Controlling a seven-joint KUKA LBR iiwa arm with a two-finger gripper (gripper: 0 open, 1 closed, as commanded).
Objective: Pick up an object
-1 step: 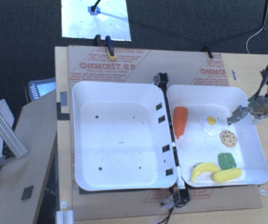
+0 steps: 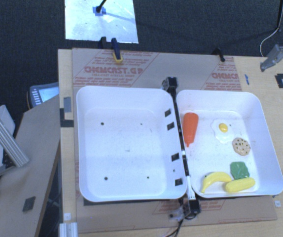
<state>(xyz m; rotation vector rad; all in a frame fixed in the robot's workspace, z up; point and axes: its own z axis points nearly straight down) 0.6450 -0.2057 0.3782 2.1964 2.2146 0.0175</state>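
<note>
2 shallow white bins sit side by side on a workbench, the left bin [image 2: 124,147] bare and the right bin [image 2: 260,112] holding 6 toy foods. At the frame's upper right edge the gripper [image 2: 278,56] hangs well above and apart from both bins; at this size and distance it cannot be told whether it is spread or pressed together, and nothing is seen in it. In the right bin, an orange carrot [image 2: 190,127] lies along the left wall beside the divider, a fried egg [image 2: 223,130] sits at centre, and a cookie [image 2: 241,145] lies just below and right of it. Along the lower wall, a banana [image 2: 214,180], a green piece [image 2: 239,169] and a yellow corn-like piece [image 2: 240,184] crowd together, touching or nearly so.

No object has yet been picked. The risks appear to lie in the layout: the egg and cookie look flat and may offer little to pinch, the carrot's place against the wall could block 1 finger, and a descent into the lower cluster could nudge neighbours or close on 2 items.
</note>
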